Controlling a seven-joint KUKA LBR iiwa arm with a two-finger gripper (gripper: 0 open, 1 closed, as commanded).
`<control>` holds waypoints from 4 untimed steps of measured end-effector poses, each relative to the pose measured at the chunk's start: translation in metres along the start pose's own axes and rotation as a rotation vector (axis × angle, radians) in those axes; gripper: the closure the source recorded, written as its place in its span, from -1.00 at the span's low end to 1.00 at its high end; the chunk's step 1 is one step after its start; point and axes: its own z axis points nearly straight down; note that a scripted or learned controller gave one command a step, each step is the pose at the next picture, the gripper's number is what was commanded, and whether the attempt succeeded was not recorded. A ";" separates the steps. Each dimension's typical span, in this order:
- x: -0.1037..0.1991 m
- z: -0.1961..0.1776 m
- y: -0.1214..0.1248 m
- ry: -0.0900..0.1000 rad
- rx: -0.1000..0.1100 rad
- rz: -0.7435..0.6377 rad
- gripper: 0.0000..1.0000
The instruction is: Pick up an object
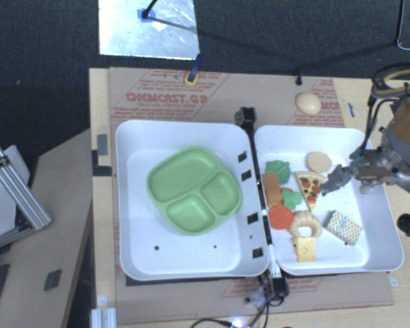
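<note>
Camera view has the end effector (336, 179), spread slightly and holding nothing, over the right bin (386, 251) near its right wall beside the pizza slice (310, 186); crowded toys could spoil a grasp.

Left bin (133, 203): holds the divided tray (193, 190), near its middle
Right bin (376, 251): touches the left bin along the centre clips
Right bin, left part: broccoli piece (278, 169) at the back, tomato slice (281, 217) nearer the front
Right bin, middle: pizza slice (310, 185) with the round cookie (319, 161) behind it
Right bin, front: cheese wedge (305, 249) left of the wrapped packet (344, 227)
Gripper (336, 179): over the right bin, just right of the pizza slice
Bench behind right bin: egg (308, 103)
</note>
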 end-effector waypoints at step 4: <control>0.014 0.134 0.011 0.000 -0.003 0.000 -1.00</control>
